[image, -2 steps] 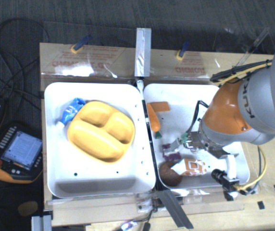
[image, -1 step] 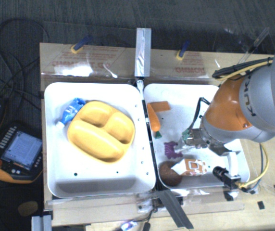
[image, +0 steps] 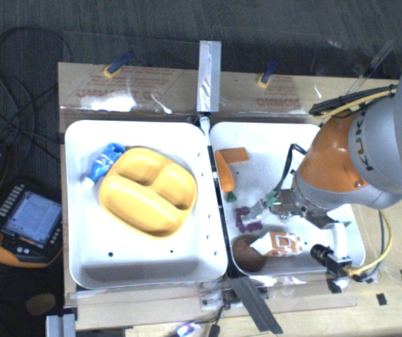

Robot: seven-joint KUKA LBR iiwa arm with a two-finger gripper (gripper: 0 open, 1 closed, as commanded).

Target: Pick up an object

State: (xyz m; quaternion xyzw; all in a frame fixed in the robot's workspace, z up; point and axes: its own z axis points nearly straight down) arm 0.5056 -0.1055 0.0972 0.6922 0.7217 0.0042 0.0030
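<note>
My gripper [image: 270, 204] hangs low over the middle of the right bin [image: 285, 133], under the orange-banded wrist. It sits just right of a small purple object [image: 244, 218] and just above a white packet with orange print [image: 280, 244]. A brown ball [image: 247, 252] lies at the bin's front left, touching the packet. An orange wedge-shaped object [image: 225, 167] rests along the bin's left wall. Nothing can be seen held in the gripper.
The left bin [image: 81, 258] holds a large yellow bun-shaped object [image: 148, 190] and a blue packet [image: 103, 161] at its back left. The arm's bulk covers the right bin's right half. A cable [image: 380, 248] loops at the bench's right front.
</note>
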